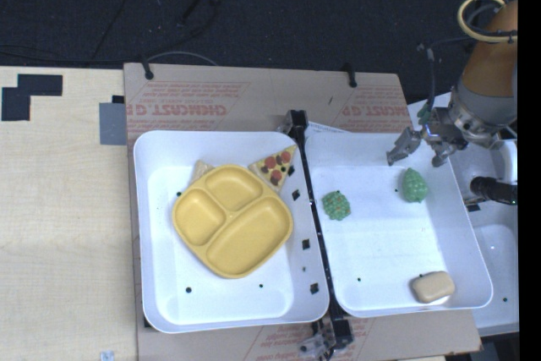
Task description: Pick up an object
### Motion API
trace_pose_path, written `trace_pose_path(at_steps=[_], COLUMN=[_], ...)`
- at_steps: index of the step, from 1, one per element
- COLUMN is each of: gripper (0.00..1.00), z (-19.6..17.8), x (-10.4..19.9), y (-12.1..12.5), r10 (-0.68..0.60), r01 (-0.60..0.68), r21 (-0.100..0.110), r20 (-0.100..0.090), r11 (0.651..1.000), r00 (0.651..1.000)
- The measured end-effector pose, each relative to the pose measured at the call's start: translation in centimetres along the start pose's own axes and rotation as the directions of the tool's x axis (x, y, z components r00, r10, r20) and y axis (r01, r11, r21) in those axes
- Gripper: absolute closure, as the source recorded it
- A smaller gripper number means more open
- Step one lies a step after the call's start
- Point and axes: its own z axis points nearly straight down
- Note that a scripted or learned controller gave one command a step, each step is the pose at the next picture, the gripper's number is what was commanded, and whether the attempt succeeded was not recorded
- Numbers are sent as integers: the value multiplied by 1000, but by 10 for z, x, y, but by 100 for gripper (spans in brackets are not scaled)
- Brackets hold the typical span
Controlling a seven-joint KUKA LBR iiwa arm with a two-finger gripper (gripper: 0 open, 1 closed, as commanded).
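Observation:
My gripper [420, 150] hangs open over the far right part of the right bin [372, 300], with nothing between its fingers. A green bumpy toy [413, 185] lies just below and in front of it. Another green bumpy toy [336, 205] rests near the bin's left side. A tan bread-like piece [433, 287] sits in the near right corner. In the left bin [161, 292], a yellow divided plate [234, 220] lies in the middle, with a pizza slice toy [276, 166] at its far edge.
A black divider [308, 216] runs between the two bins. The arm, with its orange band [492, 63], comes in from the upper right. Cardboard [254, 97] lies under both bins, and a wooden bench top [59, 216] spreads to the left.

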Motion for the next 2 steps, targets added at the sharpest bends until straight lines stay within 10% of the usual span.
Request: trace_pose_path(at_steps=[2], gripper=[0], z=[39], x=[-8], y=[0], r10=[-2], r01=[2], r21=[-10], r20=[3], r11=[1000], r00=[1000])
